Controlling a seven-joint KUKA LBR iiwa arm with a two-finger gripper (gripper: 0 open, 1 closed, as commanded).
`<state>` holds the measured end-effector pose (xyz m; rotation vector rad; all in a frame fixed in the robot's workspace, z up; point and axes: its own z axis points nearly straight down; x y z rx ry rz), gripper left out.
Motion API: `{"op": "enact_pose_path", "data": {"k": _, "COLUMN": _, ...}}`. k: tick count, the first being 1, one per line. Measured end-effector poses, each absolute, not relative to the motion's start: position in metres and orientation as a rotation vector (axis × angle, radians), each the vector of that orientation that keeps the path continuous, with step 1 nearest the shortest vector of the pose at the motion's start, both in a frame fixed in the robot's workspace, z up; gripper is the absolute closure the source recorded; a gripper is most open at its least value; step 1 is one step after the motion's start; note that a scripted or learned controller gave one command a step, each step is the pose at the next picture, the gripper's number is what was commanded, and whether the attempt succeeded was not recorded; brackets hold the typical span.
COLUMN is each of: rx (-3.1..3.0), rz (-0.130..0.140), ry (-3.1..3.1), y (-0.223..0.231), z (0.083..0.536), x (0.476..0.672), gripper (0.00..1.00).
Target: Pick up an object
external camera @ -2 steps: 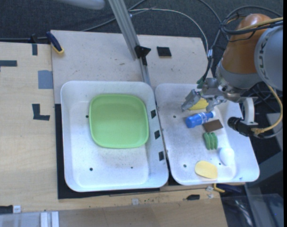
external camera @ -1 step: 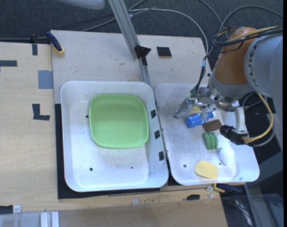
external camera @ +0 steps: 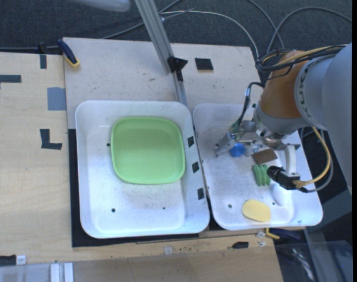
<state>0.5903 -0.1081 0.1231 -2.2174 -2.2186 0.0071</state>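
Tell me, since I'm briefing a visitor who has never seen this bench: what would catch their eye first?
The big green plate lying flat in the left bin. Next, the grey arm with its orange band reaching over the right bin, its tool low beside a small blue object. A yellow piece lies near that bin's front edge.

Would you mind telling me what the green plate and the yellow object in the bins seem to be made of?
The green plate looks like moulded plastic, smooth and matte: uniform pale colour, rounded corners, raised rim. The yellow object looks soft, perhaps foam or rubber, with a dull surface and rounded outline; the view is too small to be sure.
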Motion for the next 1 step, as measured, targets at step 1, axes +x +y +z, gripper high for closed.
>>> {"op": "enact_pose_path", "data": {"k": 1, "rx": -2.216, "rz": 0.005, "ry": -2.222, "y": -0.1071, "z": 0.1343, "x": 0.5914, "gripper": 1.0}}
